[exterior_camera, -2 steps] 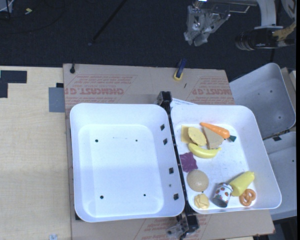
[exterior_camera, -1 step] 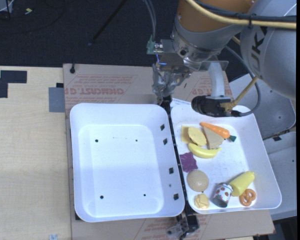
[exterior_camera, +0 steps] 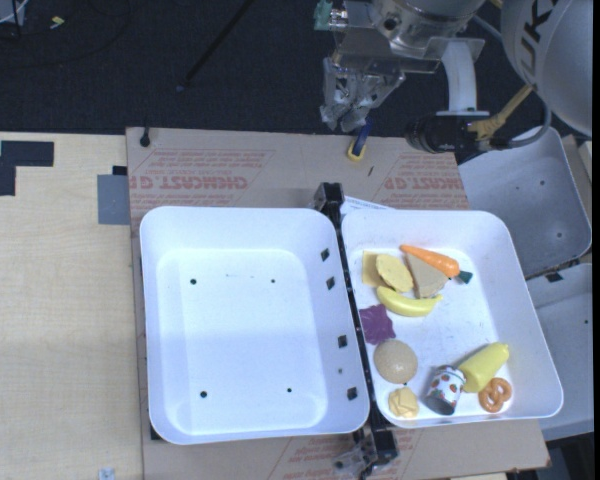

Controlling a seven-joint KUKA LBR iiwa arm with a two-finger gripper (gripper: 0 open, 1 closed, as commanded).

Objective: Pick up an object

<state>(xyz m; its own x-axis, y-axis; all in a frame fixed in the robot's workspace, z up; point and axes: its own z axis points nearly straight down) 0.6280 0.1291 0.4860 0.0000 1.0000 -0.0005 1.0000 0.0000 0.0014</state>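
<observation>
Camera view: gripper (exterior_camera: pixel 357 118) high above the bins, fingers probably together, hard to tell. Drop straight onto the carrot (exterior_camera: pixel 430 260), clear of neighbours.

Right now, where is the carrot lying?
The carrot lies in the right bin, near its far edge, resting across the top of a tan wedge. The banana lies just in front of them.
</observation>
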